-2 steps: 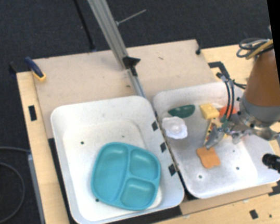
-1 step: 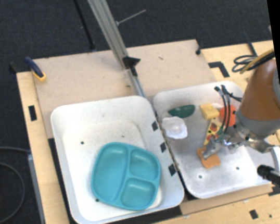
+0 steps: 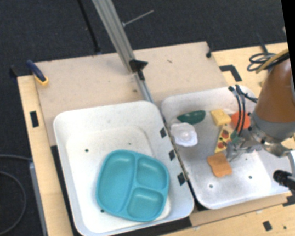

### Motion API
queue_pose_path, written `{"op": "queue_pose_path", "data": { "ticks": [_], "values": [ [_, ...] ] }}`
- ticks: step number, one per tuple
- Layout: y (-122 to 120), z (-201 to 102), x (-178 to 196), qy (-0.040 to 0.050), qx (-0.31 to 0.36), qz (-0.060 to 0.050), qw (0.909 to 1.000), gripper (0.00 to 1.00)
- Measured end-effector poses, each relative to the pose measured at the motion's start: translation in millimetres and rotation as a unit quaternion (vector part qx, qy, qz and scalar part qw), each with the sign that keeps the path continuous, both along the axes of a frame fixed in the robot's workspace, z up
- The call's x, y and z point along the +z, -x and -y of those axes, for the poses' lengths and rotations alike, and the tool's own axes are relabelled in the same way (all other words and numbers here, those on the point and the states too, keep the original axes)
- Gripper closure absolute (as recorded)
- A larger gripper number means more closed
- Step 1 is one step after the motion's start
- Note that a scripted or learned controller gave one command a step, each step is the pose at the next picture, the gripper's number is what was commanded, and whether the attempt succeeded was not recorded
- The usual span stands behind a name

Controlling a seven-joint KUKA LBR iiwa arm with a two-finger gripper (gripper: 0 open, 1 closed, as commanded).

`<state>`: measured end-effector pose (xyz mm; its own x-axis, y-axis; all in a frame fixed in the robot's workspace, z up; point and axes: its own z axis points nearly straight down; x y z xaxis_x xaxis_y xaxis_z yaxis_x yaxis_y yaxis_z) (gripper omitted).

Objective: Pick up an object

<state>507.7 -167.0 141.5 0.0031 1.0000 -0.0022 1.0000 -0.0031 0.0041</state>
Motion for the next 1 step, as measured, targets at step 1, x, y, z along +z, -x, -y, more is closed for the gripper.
{"op": "queue_pose_path", "data": {
  "ticks": [1],
  "values": [
    [-8.6, 3.3, 46.1, 0.0002, 0.003, 0.001, 1.0000, 1.00]
  ]
}}
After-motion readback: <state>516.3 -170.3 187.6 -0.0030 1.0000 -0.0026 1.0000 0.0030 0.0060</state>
